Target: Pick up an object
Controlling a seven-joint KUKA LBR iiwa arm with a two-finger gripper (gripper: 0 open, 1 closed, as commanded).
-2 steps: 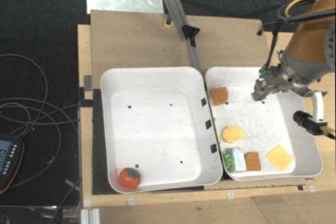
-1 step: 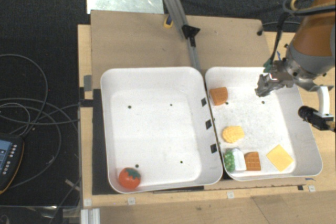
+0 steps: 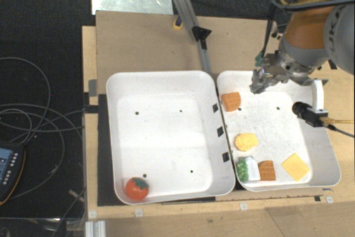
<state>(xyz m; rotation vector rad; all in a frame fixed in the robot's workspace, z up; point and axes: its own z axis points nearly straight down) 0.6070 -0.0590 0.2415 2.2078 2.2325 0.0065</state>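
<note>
Gripper (image 3: 259, 85) hovers over the far-left part of the right white bin (image 3: 328, 147), near its back rim. Fingers are a dark blur from this angle: can't tell how far apart they stand, and nothing is visible between them, so no grasp can be claimed.

Task names no specific object. Candidates:
- Orange wedge-shaped block (image 3: 231, 101): nearest, just below-left of the gripper, close to the bin's left wall.
- Yellow lumpy corn-like piece (image 3: 246, 142): mid bin.
- Green-and-white small item (image 3: 246, 169), brown waffle-patterned square (image 3: 267, 170), flat yellow square slab (image 3: 295, 166): along the near edge. The first two sit touching or almost touching.
- Red round tomato-like ball with green top (image 3: 136, 188): alone in the near-left corner of the left white bin (image 3: 161, 80), well apart from the gripper.

Likely target, as a judgement: the orange wedge.

Risks from here:
- Gripper is offset up-right of the wedge. A straight descent probably lands on bare bin floor and closes on nothing.
- Wedge sits near the wall and the black clips (image 3: 219, 131) between the bins. A finger could strike the rim, or shove the wedge against the wall instead of straddling it.
- Sloped wedge faces may squirt out of the pinch.
- Flat yellow slab is too low to get fingers under; poor choice.
- Green-and-white item and waffle square are packed together; a grasp could nudge both or catch two.
- Corn piece is rounded and may roll when touched.
</note>
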